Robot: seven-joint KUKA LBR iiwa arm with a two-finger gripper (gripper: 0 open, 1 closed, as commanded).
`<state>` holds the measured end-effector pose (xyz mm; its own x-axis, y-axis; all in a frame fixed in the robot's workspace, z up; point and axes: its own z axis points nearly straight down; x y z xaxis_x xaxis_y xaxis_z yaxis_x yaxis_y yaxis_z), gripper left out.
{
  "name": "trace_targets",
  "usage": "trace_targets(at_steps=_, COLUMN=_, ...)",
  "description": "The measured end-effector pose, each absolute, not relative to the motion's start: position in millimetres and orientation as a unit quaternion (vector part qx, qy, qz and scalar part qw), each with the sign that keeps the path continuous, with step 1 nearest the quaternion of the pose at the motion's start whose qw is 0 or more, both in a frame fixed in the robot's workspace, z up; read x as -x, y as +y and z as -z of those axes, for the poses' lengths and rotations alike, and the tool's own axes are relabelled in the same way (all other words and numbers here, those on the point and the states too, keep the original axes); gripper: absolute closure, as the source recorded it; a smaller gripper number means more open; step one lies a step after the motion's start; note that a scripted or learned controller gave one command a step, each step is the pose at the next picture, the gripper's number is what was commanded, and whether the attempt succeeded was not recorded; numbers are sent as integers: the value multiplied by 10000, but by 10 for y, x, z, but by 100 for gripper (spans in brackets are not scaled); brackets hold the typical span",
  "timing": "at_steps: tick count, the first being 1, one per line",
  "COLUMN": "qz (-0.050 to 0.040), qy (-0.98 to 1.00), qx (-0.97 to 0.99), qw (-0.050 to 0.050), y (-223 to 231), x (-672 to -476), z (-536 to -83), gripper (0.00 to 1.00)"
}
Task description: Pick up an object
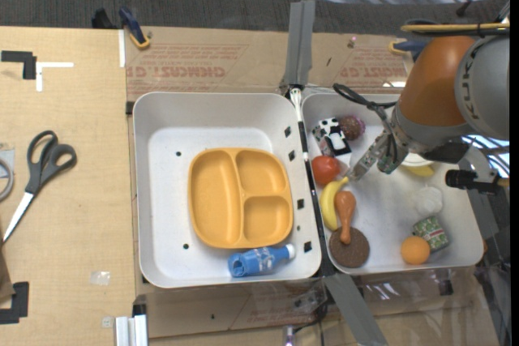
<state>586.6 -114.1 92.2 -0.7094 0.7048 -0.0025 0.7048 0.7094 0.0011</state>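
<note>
The end effector [359,168] reaches into the right shallow white bin [454,255], its tip just beside a round red tomato-like ball [325,168]; whether it is released or clenched cannot be told. Below lie a yellow plastic banana [328,205], a tan wooden-looking drumstick [346,213] and a small orange ball [415,250]. The left white bin [154,174] holds a yellow divided plate [241,198] and a blue bottle [261,259].
</note>
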Motion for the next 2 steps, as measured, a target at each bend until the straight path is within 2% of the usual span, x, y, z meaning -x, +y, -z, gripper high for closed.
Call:
trace_targets(at_steps=1, qz=4, qy=9151, qx=-4032, qw=16, y=-1962, x=-5688, z=-1693, gripper=100)
trace_targets(at_steps=2, qz=1, qy=8968, qx=-4424, qw=15, y=-1298, x=-6009, z=-2398, gripper=100)
